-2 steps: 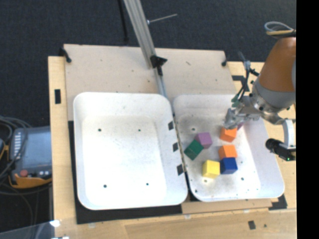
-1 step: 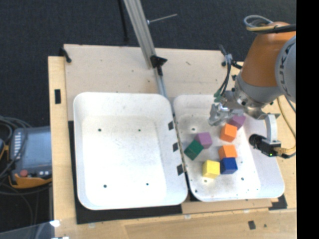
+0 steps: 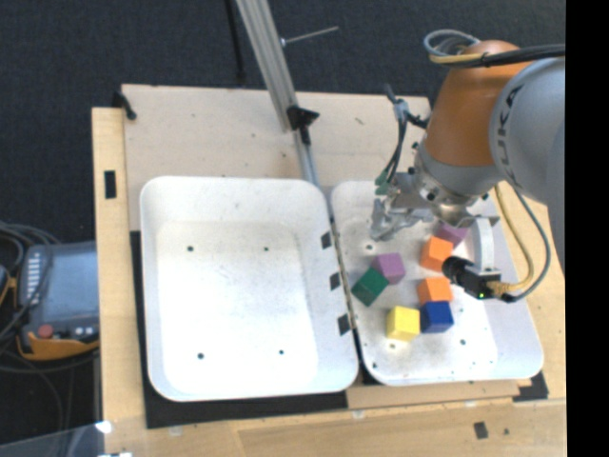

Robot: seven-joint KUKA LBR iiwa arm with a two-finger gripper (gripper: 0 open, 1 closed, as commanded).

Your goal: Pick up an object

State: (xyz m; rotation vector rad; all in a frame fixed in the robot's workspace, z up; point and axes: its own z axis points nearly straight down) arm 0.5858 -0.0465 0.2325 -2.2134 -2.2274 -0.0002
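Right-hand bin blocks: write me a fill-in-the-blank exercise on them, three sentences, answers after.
1. All the coloured blocks lie in the ____ bin.
2. The yellow block sits right beside the ____ block.
3. The block nearest the left bin is the ____ one, next to the purple block.

Missing words: right; blue; green

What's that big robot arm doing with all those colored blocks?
The grey and orange arm is reaching over the right bin, trying to pick something up. Its gripper hangs above the bin's back part. Nearby lie a purple block, green block, yellow block, blue block and orange block.
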